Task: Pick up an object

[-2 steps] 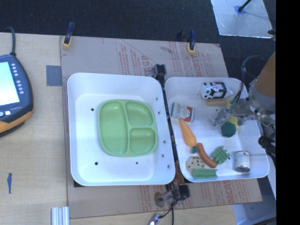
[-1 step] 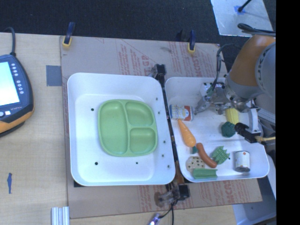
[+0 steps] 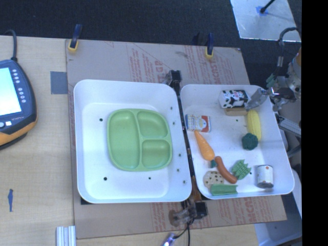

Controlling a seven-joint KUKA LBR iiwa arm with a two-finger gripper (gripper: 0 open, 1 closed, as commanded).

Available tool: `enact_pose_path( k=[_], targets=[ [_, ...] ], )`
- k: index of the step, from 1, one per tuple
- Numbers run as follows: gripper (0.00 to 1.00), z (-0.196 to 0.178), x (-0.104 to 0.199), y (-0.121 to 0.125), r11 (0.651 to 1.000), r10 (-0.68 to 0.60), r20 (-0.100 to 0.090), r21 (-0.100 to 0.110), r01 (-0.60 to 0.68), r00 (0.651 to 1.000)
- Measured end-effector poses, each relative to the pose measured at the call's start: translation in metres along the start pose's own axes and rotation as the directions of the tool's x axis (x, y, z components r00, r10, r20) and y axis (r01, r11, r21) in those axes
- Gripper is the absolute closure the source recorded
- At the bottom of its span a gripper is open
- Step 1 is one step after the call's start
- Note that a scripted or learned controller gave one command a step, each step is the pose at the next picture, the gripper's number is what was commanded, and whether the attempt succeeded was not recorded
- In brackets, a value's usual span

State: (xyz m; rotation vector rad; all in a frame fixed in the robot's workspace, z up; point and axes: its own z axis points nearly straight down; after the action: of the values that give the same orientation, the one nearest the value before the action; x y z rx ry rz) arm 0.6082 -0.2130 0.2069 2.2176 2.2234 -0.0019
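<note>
A green divided plate [image 3: 139,139] fills the left bin [image 3: 82,137]; the right bin [image 3: 285,160] holds a scatter of toy food. The gripper [image 3: 258,99] hangs over the right bin's far corner, whether spread or closed cannot be told. A corn cob [image 3: 253,123] lies just beside it, toward the camera, long axis running near to far, a likely pick. A cow-print carton [image 3: 233,98] sits to its left.
</note>
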Motion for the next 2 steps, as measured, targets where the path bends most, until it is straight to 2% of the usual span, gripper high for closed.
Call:
enact_pose_path(
  k=[1, 2],
  targets=[
    [0.00, 0.113, 0.002, 0.019, 1.000, -0.003, -0.003, 0.008, 0.003, 1.000],
    [0.00, 0.115, 0.005, -0.017, 1.000, -0.002, -0.001, 0.005, 0.002, 1.000]
  ],
)
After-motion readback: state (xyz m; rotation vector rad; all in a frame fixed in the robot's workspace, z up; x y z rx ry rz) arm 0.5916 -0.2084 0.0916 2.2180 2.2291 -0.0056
